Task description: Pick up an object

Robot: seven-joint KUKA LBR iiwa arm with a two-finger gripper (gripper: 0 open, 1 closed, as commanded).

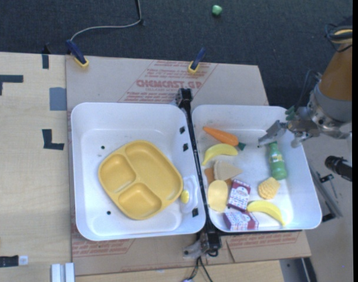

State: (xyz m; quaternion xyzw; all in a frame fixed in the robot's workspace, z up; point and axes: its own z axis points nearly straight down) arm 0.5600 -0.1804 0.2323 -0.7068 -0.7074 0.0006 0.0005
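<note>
Over the right bin [308, 213], near its far right corner, the claw [283, 132] hangs from the grey arm [334, 93] with its orange band. Two dark fingers splay outward, one pointing left toward the bin's middle and one down toward the green bottle [277, 161]; they look spread apart with nothing between them, though the slant of the view makes the gap hard to judge. The bottle lies lengthwise just below the claw, apart from it as far as can be seen.

The right bin holds the things to pick from. An orange carrot [220, 136] lies at the far left of it, and just nearer a yellow banana [219, 152] curves beside it. A pale bread-like slice [227, 170] sits in the middle, with a yellow egg-shaped piece [218, 195] near it. Two red and white cartons [238, 195] lie touching one another toward the near wall. A second banana [267, 210] rests at the near right, and a small bumpy yellow piece [269, 188] lies between it and the bottle.

In the left bin [85, 157] a yellow divided plate [140, 178] rests tilted across the floor.

Both bins stand on a cardboard sheet [161, 81] on the worktop [20, 175], clipped at its far edge.
</note>
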